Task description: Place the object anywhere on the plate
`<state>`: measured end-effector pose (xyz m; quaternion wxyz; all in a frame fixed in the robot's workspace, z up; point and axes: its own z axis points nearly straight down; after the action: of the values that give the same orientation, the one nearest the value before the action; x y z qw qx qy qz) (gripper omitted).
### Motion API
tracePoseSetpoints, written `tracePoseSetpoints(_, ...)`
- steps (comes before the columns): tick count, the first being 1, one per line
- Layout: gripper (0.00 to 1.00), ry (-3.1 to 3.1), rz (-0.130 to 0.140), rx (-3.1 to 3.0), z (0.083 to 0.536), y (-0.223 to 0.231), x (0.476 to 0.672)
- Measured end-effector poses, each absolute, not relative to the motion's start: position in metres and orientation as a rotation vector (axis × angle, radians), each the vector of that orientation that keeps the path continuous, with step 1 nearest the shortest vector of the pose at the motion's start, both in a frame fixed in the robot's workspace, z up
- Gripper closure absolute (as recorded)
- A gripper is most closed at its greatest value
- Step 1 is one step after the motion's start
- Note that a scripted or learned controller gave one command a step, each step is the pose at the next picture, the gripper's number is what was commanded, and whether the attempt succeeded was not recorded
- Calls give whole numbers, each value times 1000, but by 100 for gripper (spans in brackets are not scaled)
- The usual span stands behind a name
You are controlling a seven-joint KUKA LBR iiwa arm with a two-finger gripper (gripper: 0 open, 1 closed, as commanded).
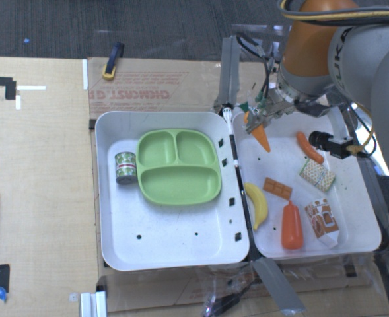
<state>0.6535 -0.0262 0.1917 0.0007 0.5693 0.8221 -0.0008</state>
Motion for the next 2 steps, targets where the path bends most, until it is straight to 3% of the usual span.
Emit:
tracePoseSetpoints(1,100,2718,-2,1575,192,11,629)
tracePoseSetpoints(2,100,2657,-2,1675,191,21,649)
